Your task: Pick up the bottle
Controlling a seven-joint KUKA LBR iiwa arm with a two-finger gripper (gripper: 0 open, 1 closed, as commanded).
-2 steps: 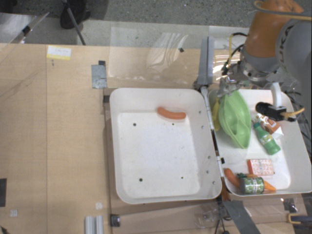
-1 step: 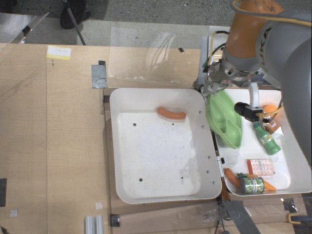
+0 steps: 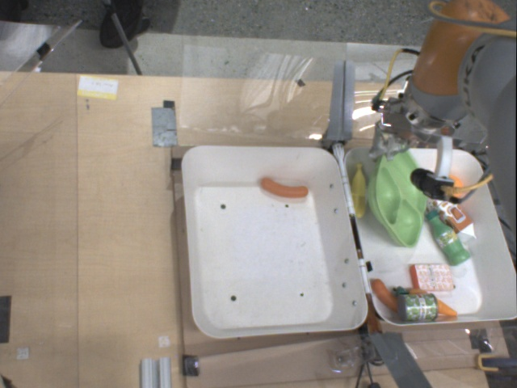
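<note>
Bottle [image 3: 447, 234] lies flat, cap toward upper left; hand [image 3: 393, 140] spread unclear

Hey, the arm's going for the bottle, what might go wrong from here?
The green bottle lies tight against the big green pear-shaped piece and a small orange-and-white item, so the pincer may catch a neighbour instead. The green can is similarly coloured and could be mistaken for it.

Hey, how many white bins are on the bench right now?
2. The left bin sits mid-bench and holds a sausage. The right bin touches it along their shared edge, under the arm, and holds the green bottle and other items.
</note>
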